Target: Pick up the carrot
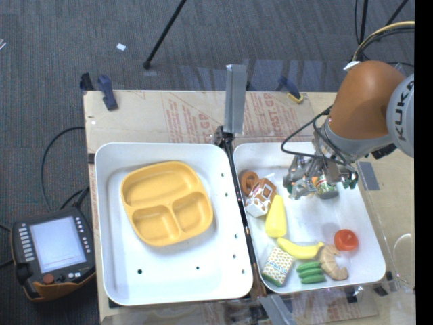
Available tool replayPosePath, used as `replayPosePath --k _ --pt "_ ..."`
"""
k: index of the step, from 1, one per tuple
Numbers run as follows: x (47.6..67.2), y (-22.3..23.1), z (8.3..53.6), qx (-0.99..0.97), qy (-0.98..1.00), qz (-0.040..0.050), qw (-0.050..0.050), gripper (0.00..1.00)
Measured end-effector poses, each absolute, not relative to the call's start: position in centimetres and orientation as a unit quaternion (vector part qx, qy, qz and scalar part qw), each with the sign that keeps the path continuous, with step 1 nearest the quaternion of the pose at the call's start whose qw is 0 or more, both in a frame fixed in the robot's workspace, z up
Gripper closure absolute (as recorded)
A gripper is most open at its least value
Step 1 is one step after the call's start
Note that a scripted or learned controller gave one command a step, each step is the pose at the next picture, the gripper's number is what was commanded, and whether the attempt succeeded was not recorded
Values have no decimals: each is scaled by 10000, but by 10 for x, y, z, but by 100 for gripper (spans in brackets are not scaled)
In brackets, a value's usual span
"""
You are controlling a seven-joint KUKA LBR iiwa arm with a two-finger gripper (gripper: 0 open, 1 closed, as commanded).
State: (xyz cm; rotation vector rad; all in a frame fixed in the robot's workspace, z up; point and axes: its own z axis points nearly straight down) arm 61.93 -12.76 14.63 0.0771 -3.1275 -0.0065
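The grey arm [369, 110] reached in from the right, its orange band turned up toward the camera and the wrist pointing down into the right bin [369, 219]. The gripper [316, 183] hung up and right of the banana [301, 250]; whether its jaws were spread or pressed together could not be told, and nothing showed between them.

Well left of the banana, the left bin [111, 249] held a yellow divided tray [166, 202]. In the right bin, up and left of the banana, a brown pretzel [248, 179] touched a white packet [258, 202] with an orange piece [265, 189], possibly the carrot, on it. A pale yellow piece [275, 217] lay just above the banana, a small box [277, 266] below left, green beans [310, 271] below, a tan lump [333, 263] and a red tomato [346, 240] to its right
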Motion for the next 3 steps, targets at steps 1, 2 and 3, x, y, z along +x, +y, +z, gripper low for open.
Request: replayPosePath --k 1,2,3 --pt "527 -101 86 676 -9977 -17 22 100" --pt "497 -154 100 1516 -9884 -8 0 100" --pt "484 -153 132 2786 -9604 -6 -9 100"
